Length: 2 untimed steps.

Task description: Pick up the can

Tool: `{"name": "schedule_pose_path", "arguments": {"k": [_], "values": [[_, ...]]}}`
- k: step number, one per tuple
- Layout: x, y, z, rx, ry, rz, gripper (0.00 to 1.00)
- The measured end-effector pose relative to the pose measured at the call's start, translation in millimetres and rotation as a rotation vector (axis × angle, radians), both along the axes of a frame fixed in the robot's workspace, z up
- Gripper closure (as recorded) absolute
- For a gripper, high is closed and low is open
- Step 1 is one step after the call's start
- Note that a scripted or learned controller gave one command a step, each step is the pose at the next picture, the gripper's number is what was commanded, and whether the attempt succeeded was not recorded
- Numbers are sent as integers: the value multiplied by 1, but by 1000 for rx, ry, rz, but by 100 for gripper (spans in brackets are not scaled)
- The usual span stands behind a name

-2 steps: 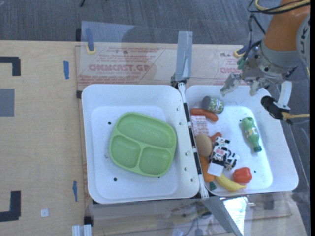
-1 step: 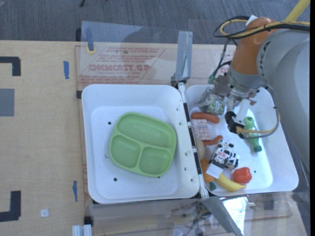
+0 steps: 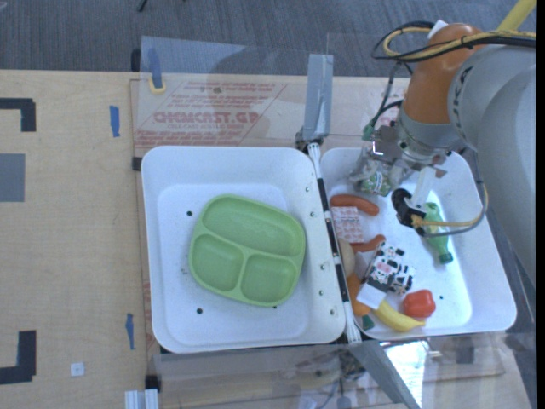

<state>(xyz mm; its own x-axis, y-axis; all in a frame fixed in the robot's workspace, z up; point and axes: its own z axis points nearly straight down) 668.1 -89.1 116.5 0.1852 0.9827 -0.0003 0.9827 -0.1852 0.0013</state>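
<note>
writing: red print on the clear sheet [image 3: 209, 113] at 12 o'clock of the left bin; letters too blurred to read. Small white card [image 3: 346, 222] with red print in the right bin, text not legible.
can: crumpled greenish-silver can [image 3: 372, 180] at about 10 o'clock in the right bin [image 3: 485, 254], directly under the gripper. Label not readable.
gripper: gripper [image 3: 385, 167] low over the can, touching or nearly so. Jaw state: can't tell, fingers hidden by wrist hardware and clutter. Can't tell if the can is gripped.
arm pose: grey arm enters from 3 o'clock, orange band [image 3: 436, 79] above the wrist, wrist pointing down into the bin's 11 o'clock corner. Yellow and black cables [image 3: 409, 37] loop over the top.
left bin: left bin [image 3: 170, 194] holds a green three-section plate [image 3: 247, 250], centre, slightly toward 4 o'clock. Bare white floor all round it.
right bin contents: sausage [image 3: 353, 202] just at 7 o'clock of the can; second sausage [image 3: 368, 244] lower; green bottle [image 3: 436, 233] at 3 o'clock; black-and-white patterned item [image 3: 389, 271] centre; tomato [image 3: 418, 303] and banana [image 3: 396, 316] at 6 o'clock.
edges: can sits near the divider wall [image 3: 322, 203] and the bin's top rim. Tight there.
open room: bare floor at 4 to 5 o'clock of the right bin, near its right rim.
bench: tan board [image 3: 68, 228] with blue tape marks [image 3: 114, 120] at 9 o'clock.
</note>
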Motion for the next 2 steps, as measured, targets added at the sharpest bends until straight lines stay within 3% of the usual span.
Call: {"name": "schedule_pose_path", "arguments": {"k": [1,2], "values": [[-11,49,120,0,-2,-69,100],[-1,39,69,1,3,124,100]]}}
